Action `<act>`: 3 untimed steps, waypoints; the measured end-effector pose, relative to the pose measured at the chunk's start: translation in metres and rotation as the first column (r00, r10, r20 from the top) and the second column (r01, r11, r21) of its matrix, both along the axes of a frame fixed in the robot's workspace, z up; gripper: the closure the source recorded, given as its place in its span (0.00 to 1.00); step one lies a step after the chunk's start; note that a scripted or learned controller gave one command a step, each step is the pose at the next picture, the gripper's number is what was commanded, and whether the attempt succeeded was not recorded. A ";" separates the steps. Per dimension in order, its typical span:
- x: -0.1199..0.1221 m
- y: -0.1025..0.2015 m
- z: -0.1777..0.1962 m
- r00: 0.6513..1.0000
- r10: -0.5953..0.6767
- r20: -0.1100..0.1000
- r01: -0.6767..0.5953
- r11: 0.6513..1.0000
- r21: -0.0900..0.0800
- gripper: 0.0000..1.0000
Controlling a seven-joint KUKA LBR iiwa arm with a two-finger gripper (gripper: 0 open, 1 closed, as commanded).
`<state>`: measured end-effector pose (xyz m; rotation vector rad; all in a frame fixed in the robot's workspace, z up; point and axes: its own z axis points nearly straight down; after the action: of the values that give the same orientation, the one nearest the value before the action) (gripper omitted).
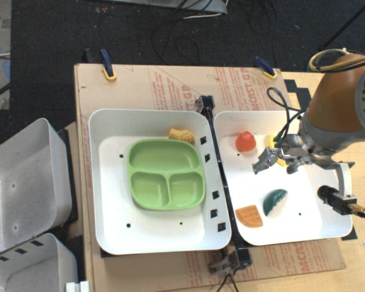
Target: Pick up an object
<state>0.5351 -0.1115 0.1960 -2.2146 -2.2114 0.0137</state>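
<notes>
Beside gripper [277,161], rounded red object [246,141]

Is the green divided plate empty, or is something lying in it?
Empty. All three compartments of the green plate show bare green; the yellow item lies outside it, beside its far rim.

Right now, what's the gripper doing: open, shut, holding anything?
Gripper: over the right bin, just right of the red object; whether it is open or shut cannot be told, and nothing is seen held in it.
</notes>
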 end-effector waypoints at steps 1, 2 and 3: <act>0.003 0.000 0.007 1.000 0.003 0.014 -0.003 1.000 -0.002 0.00; 0.001 0.007 -0.038 1.000 0.001 0.010 -0.001 1.000 -0.001 0.00; -0.002 0.012 -0.082 1.000 -0.001 0.011 0.001 1.000 -0.001 0.00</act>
<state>0.5335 -0.0995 0.1139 -2.2221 -2.2167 0.0028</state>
